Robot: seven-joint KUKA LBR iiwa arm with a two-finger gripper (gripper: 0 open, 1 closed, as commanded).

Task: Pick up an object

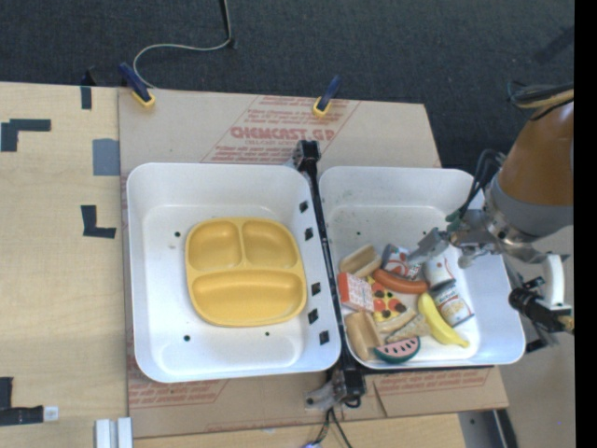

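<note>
The surface [56,278] carries a brown cardboard sheet [270,133], and on it two shallow white bins lie side by side. The left bin [154,250] holds one yellow divided plate [247,271] with three compartments, lying flat near the bin's middle. The right bin [401,189] holds a heap of toy food crowded toward its near edge. The grey arm [536,180] with its orange band reaches in over the right bin's right edge, and its end effector [446,243] hangs just above the heap; whether it is open or closed cannot be told, and nothing shows in its grip.

In the heap, one yellow banana [441,323] lies with its long axis running from the heap's middle toward the bin's near right corner. One small bottle [446,297] with a white cap lies tilted just beside it. One red hot dog [399,280] lies roughly across the bin. One watermelon slice [397,349], red with a green rind, sits at the near edge. One pizza slice [384,301] lies among them.

Two clamps with yellow and blue grips [138,89] [326,99] pinch the cardboard's far edge.
</note>
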